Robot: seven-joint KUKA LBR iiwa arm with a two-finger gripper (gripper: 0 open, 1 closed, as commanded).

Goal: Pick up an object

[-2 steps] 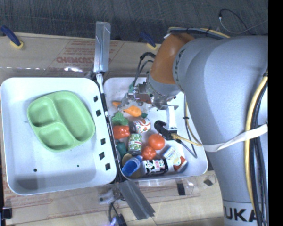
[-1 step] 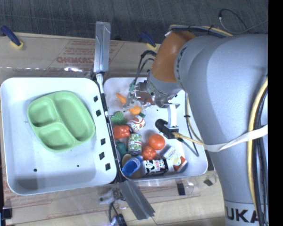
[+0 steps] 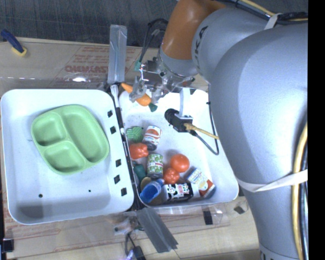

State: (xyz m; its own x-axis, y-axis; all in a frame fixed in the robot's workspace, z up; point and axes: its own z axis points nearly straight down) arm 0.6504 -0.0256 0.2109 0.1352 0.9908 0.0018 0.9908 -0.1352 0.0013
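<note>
- The right bin (image 3: 219, 169) rests on the surface (image 3: 54, 58), and every place below is given from it.
- The tool (image 3: 145, 92) hangs over the right bin's far left corner. It is carried by the grey arm (image 3: 249, 91), which covers the bin's right side.
- I cannot tell whether the tool is wide or narrow; the slant hides it.
- A small orange object (image 3: 143, 98) sits right at the tool's tip, above the right bin's far left corner. I cannot tell whether it is gripped or only touched.
- A second orange piece (image 3: 127, 88) shows at that corner's rim.
- Along the right bin's left wall lie a white-and-red can (image 3: 151, 136), a green striped item (image 3: 134, 133) and an orange-red pepper (image 3: 138, 151).
- Near the right bin's middle are a green-labelled can (image 3: 155, 165) and a red tomato (image 3: 180, 162).
- Against the right bin's near wall are a blue cup (image 3: 150, 192), a black-and-white carton (image 3: 177, 191) and a red-and-white can (image 3: 201, 182).
- The left bin (image 3: 21, 188) adjoins the right bin's left wall and holds a green divided plate (image 3: 70, 137).
</note>
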